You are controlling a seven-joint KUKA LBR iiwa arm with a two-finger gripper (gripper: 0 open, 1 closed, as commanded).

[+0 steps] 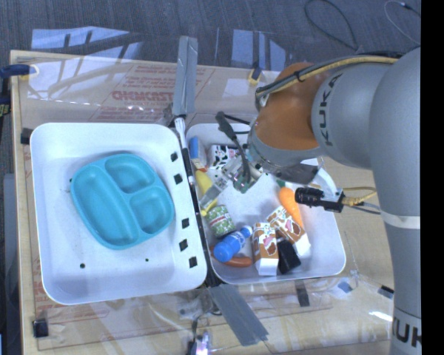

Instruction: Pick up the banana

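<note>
Two bins, left bin (52, 272) holding blue divided plate (122, 200), right bin (329, 261) cluttered, pincer (240, 177) state unclear.

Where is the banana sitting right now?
The banana lies in the right bin, against its left wall near the divider. It sits just left of the end effector, with a green-patterned can just below it in view.

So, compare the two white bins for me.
The left bin holds one thing, a blue divided plate; the right bin holds a jumble of small items. The gripper reaches into the right bin, not the left bin. Both are shallow, white and side by side.
</note>
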